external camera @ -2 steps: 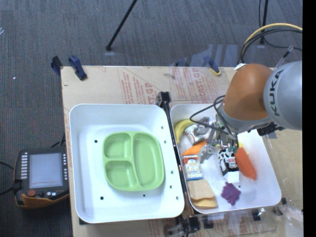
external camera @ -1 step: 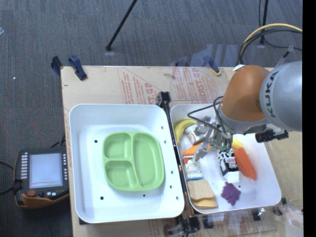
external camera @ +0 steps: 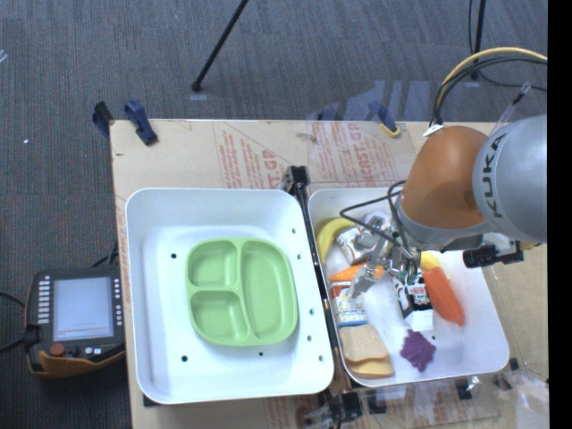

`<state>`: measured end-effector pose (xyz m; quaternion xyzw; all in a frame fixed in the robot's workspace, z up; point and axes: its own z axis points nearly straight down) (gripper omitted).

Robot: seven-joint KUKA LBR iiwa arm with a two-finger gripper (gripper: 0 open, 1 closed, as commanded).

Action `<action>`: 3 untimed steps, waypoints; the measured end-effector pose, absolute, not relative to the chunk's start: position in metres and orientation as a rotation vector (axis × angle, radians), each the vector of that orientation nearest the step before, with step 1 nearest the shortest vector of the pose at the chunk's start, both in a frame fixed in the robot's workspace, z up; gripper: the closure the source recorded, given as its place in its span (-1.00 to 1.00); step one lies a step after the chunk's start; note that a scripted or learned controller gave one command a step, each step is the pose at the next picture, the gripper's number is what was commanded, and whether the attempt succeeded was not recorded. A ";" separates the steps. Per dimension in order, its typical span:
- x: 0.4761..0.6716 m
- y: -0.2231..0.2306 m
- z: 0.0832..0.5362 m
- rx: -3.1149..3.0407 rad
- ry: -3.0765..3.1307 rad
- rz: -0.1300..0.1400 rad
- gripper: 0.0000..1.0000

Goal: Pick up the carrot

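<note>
the grey arm (external camera: 523, 181) carries the word "kuka" in dark letters on its side, next to the orange band (external camera: 444, 181). the cardboard sheet (external camera: 250, 155) covering the surface bears faint red print, too pale and skewed to read. no other writing is legible.

the surface holds two shallow white bins side by side. the left bin (external camera: 147, 284) contains a light green divided plate (external camera: 241, 291) with three compartments. the right bin (external camera: 487, 329) contains several small things. blue clamps (external camera: 138, 121) sit at the far left edge of the surface, and another (external camera: 386, 119) at the far edge near the arm. the floor (external camera: 89, 43) is dark grey carpet. a thin dark stand leg (external camera: 223, 34) crosses it at a slant. a handheld control pad (external camera: 76, 315) with a pale screen lies on the floor to the left of the surface.

the arm reaches in from the right, over the far part of the right bin. the jaws (external camera: 375, 262) point down among the things at the bin's left side; whether they are open or closed cannot be told, as cables and nearby things crowd them.

the carrot (external camera: 444, 295) lies in the right half of the right bin, slanted, well to the right of the jaws and not held. a yellow banana (external camera: 329, 233) lies at the bin's far left. a slice of bread (external camera: 366, 347) lies at the near left. a purple piece (external camera: 416, 349) lies just right of the bread.
</note>
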<state>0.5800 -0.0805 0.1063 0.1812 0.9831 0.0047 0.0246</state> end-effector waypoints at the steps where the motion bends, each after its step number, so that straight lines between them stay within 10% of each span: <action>1: 0.557 -0.081 0.097 0.887 2.989 0.013 -1.00; 2: 0.561 -0.084 0.095 1.191 2.901 0.005 -1.00; 3: 0.608 -0.089 0.095 1.155 2.911 0.008 -1.00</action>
